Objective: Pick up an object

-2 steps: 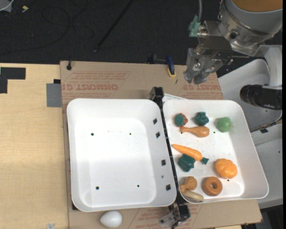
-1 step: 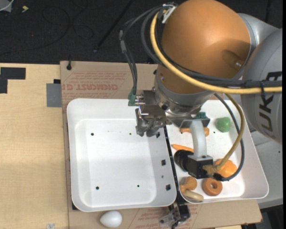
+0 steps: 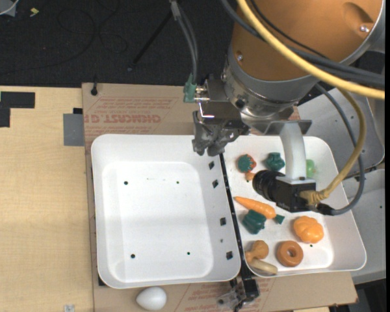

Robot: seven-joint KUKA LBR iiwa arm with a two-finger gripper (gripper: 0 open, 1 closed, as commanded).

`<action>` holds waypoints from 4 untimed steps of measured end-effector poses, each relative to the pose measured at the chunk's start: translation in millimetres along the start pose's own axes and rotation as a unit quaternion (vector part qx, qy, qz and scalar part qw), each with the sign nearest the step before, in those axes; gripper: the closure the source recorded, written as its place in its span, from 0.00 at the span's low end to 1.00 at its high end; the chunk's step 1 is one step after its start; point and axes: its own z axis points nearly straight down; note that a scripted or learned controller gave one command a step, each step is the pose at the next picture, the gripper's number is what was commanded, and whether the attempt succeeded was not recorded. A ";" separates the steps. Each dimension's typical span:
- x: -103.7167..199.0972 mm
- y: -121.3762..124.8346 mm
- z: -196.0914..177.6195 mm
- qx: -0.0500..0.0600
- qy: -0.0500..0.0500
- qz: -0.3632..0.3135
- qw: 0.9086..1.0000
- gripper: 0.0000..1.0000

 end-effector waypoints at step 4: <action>-40.5 16.1 -12.4 0.006 -0.003 0.006 1.000 1.00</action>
